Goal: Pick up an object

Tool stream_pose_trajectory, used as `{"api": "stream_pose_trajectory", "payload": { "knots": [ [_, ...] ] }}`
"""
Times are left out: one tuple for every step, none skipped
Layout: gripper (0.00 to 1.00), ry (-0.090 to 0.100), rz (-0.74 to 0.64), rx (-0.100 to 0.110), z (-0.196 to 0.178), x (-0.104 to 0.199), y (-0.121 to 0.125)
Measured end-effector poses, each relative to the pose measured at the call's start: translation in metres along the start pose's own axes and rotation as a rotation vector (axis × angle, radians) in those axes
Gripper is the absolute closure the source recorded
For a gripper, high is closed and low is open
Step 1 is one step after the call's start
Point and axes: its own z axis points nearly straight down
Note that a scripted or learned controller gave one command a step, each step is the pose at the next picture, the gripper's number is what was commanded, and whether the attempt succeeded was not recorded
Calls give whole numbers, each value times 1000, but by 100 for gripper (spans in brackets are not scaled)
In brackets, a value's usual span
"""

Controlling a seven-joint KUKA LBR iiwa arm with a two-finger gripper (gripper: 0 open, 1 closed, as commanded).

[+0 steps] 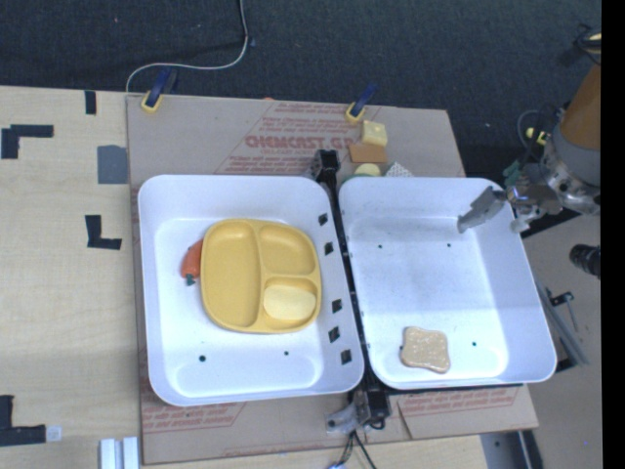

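Gripper [500, 206] above the right bin's [518, 291] far right rim — fingers spread, holding nothing. Tan bread slice [426, 349] lies near that bin's front edge — well apart. Yellow divided plate [261, 275] sits in the left bin [166, 262].

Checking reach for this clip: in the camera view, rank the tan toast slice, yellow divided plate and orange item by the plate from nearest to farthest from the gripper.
From the gripper:
1. Toast slice, right bin, near edge.
2. Yellow divided plate, left bin.
3. Orange item, at plate's far left edge.

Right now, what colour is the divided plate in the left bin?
Yellow. The divided plate shows best in the camera view, lying in the left bin.
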Motion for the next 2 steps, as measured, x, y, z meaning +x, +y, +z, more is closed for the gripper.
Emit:
{"api": "stream_pose_trajectory", "payload": {
  "knots": [
    [0, 5, -6, 9, 124, 66, 40],
    [0, 2, -6, -1, 133, 111, 75]
  ]
}}
